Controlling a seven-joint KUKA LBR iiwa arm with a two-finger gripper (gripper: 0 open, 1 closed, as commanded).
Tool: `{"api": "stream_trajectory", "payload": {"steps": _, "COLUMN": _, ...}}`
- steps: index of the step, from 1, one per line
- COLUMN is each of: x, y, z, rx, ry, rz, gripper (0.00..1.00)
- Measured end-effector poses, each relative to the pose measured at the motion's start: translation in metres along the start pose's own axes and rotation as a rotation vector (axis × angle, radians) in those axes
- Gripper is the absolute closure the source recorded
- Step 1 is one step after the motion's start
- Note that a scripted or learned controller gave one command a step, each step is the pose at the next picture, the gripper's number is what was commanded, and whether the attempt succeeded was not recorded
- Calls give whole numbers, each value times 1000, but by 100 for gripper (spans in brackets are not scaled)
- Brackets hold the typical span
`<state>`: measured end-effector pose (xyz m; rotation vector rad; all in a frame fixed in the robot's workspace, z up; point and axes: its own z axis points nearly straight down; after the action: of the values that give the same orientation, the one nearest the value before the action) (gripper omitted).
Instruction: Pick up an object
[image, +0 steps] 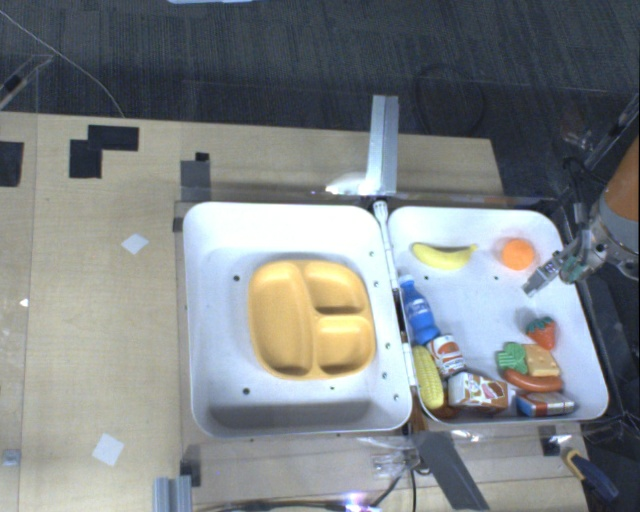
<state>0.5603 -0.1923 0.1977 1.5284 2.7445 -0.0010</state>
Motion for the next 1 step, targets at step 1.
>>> {"api": "stream_trajectory", "payload": {"steps": 1, "x": -24, "y": 14, "z": 3, "rx": -6, "ry": -6, "rz": -100, "gripper": 100}}
